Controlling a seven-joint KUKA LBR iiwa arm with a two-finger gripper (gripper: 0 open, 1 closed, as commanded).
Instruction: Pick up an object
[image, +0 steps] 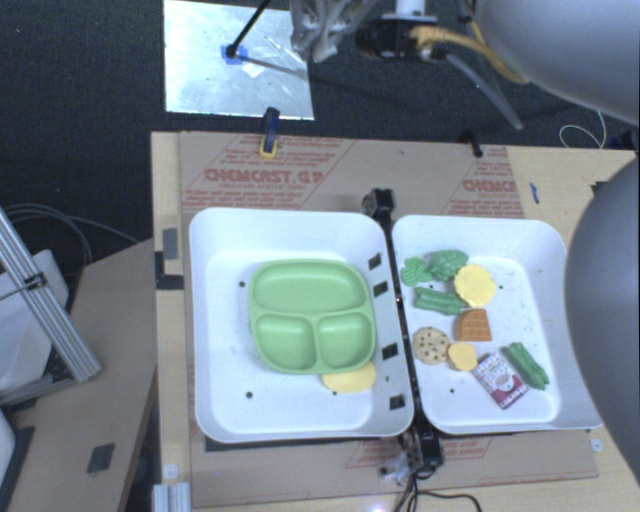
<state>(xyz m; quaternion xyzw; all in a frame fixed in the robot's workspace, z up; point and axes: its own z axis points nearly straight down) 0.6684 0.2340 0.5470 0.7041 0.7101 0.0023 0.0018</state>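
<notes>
A robotics lab: white bins (215, 300) clamped to a bench (340, 170), cables (450, 40) overhead

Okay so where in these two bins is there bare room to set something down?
Left bin: bare floor left of the green tray and along its far side; the tray's compartments are bare too. A yellow piece crowds the tray's near edge. Right bin: toy food fills the middle, from broccoli to the red packet; the far strip and near-left corner stay bare.

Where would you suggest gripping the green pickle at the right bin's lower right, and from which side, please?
Probably across the middle of the green pickle, from straight above. It lies flat and slanted, long and narrow, so fingers set across its short width should span it. Its lower-left side sits close to the red packet, so room there is tight.
</notes>
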